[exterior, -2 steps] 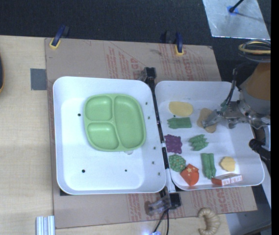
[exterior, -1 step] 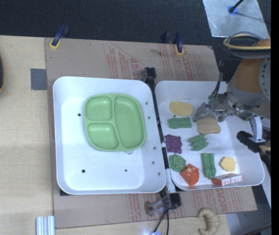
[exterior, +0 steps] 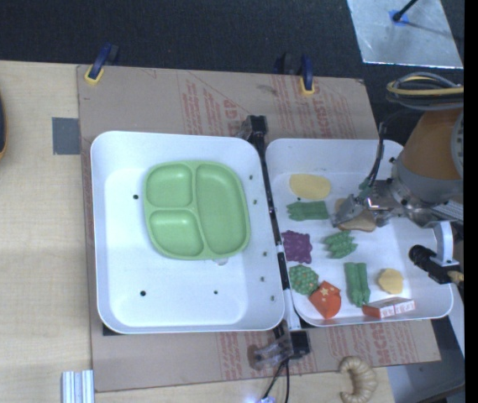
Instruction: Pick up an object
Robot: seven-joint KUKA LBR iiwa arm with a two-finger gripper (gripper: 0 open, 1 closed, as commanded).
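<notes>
Reaching in over the right bin (exterior: 440, 305), the claw (exterior: 358, 214) sits low with a brownish piece (exterior: 358, 222) at its tip, its opening unclear, a green leafy piece (exterior: 339, 243) just below it, a yellow piece (exterior: 309, 185) up-left.

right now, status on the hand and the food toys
Hand low in right bin, over a brownish piece; grasp unconfirmed. Yellow piece, green pieces close around. Green plate in left bin.

Green plate (exterior: 196, 209), white bins (exterior: 112, 225) (purple toy (exterior: 296, 246), maybe grapes).
</notes>
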